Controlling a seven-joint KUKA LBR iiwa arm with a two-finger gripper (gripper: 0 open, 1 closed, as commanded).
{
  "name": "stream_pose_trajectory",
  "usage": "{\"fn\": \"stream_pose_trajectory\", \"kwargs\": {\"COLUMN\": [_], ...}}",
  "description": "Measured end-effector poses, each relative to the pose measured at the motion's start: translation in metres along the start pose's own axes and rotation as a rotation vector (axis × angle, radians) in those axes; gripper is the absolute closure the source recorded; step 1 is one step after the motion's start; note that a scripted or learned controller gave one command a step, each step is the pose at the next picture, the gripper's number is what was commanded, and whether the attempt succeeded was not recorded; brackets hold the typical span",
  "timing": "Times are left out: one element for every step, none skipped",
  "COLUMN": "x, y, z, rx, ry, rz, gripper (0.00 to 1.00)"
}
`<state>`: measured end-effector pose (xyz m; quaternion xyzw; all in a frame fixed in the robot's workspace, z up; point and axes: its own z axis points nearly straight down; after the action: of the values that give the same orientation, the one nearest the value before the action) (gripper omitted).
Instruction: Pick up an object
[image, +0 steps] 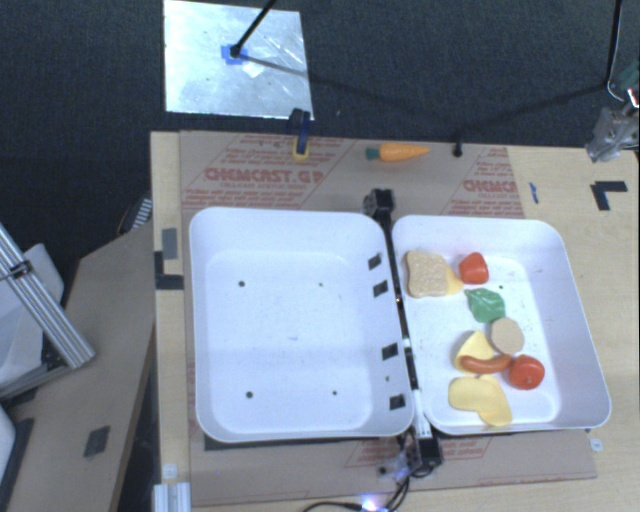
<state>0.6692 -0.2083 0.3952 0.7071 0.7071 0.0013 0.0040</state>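
Several food pieces (428, 273) in right bin (572, 300), well apart from gripper (612, 135), grip state unclear.

bins (290, 230): smooth white plastic | bench (340, 165): matt cardboard | floor plate (200, 60): shiny metal

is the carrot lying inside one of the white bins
No, the carrot lies on the bench behind the right bin, outside both bins.
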Motion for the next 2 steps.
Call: {"fn": "stream_pose_trajectory", "kwargs": {"x": [0.054,0.001], "y": [0.000,-0.001], "z": [-0.084,-0.054], "rx": [-0.001,0.006], "ry": [0.002,0.001], "rz": [-0.007,0.001], "gripper": [1.00,1.00]}}
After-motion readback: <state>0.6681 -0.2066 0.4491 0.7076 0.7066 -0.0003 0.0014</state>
